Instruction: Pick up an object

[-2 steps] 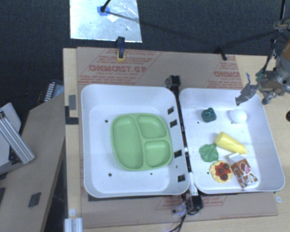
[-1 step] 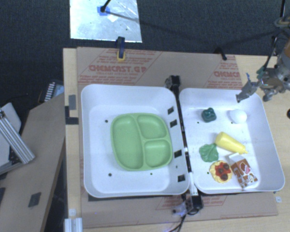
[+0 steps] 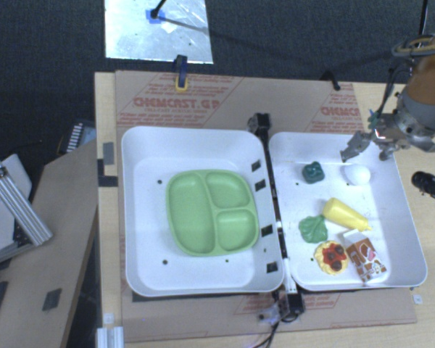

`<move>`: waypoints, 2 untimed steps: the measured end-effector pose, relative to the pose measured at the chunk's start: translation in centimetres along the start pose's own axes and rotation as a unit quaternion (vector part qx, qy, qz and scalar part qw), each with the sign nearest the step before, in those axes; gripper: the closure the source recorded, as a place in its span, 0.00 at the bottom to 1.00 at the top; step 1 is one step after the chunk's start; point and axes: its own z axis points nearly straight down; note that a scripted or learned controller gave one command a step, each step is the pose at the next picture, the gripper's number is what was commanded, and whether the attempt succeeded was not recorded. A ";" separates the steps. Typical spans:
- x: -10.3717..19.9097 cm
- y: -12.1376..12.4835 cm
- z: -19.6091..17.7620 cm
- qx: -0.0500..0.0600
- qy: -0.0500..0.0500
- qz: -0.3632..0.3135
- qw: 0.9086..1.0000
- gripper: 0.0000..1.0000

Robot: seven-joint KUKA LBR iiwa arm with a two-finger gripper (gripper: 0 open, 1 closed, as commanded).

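1. Brown card sheets [image 3: 203,96] cover the counter [image 3: 72,194] under two white bins lying side by side.
2. Nearest the camera, at the front of the right bin [image 3: 406,216], lie a small pizza [image 3: 331,257] and, just to its right, a brown carton [image 3: 365,258]; whether they touch cannot be told.
3. Just behind them, a green leaf [image 3: 313,228] sits beside a yellow cone [image 3: 345,214] that points down to the right.
4. The left bin [image 3: 145,158] holds a green tray [image 3: 209,212] with three compartments, roughly centred.
5. Farther back in the right bin, a teal lump [image 3: 313,172] sits left of a white egg [image 3: 357,174], the two apart.
6. The gripper [image 3: 365,143] hangs at the right bin's far edge, just behind the egg, below the grey arm [image 3: 424,100]. Whether it is spread or pressed together cannot be told; nothing shows between its tips.
7. Farthest, a shiny metal sheet [image 3: 158,20] lies on dark carpet beyond the counter.
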 end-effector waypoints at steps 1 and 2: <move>-0.2 0.8 4.4 -0.001 0.000 0.000 1.000 0.00; 0.3 1.1 7.9 -0.010 -0.004 0.000 1.000 0.00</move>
